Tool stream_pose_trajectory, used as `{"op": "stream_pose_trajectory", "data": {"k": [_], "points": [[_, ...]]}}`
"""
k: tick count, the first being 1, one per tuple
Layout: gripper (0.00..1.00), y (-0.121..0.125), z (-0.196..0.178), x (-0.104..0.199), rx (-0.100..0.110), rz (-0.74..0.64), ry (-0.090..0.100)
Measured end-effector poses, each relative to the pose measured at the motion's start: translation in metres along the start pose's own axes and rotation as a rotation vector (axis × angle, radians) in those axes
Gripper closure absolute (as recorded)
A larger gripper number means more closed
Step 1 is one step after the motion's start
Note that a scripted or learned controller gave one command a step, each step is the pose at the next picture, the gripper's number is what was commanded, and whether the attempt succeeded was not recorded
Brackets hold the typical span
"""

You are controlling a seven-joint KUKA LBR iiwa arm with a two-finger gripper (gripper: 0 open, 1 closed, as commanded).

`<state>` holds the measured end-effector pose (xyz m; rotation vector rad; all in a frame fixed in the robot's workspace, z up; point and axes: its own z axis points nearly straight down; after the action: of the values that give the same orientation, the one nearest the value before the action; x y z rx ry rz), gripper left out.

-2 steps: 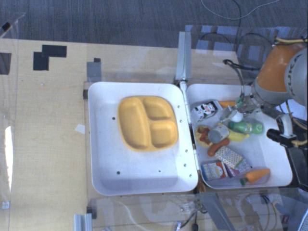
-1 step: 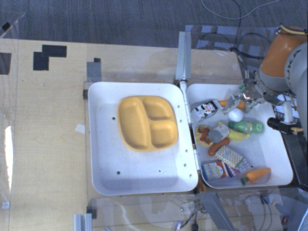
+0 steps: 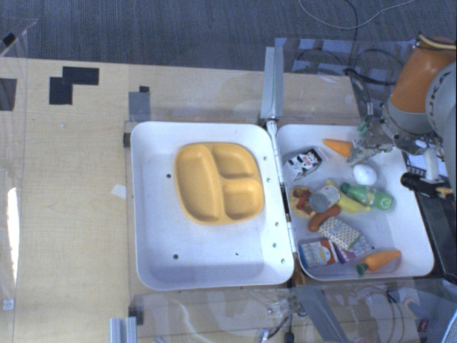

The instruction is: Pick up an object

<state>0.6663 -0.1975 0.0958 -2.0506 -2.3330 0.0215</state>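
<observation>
The right bin (image 3: 423,252) holds several small items. Among them are an orange carrot (image 3: 337,147) at the back, a white egg (image 3: 364,174), a green bottle (image 3: 369,196) and a black-and-white carton (image 3: 304,162). My gripper (image 3: 367,148) hangs over the back of this bin, just right of the carrot and directly above the egg. Nothing is visibly held in it. The grey arm with its orange band (image 3: 420,81) comes in from the upper right.
In the left bin (image 3: 153,256) lies a yellow divided plate (image 3: 218,182). Nearer the front of the right bin lie a sausage (image 3: 323,219), a checkered packet (image 3: 340,231), a pouch (image 3: 321,253) and a second carrot (image 3: 380,261). A metal divider (image 3: 271,91) stands behind the bins.
</observation>
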Motion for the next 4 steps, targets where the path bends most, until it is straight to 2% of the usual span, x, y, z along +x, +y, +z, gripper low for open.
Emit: {"op": "stream_pose_trajectory", "data": {"k": [1, 2, 3, 4], "points": [[0.00, 0.001, 0.001, 0.006, 0.007, -0.003, 0.012], [1.00, 0.003, -0.009, 0.004, 0.000, -0.007, 0.004], [0.00, 0.003, -0.009, 0.008, 0.003, -0.009, 0.010], [0.00, -0.009, 0.006, 0.003, -0.014, 0.017, 0.003]]}}
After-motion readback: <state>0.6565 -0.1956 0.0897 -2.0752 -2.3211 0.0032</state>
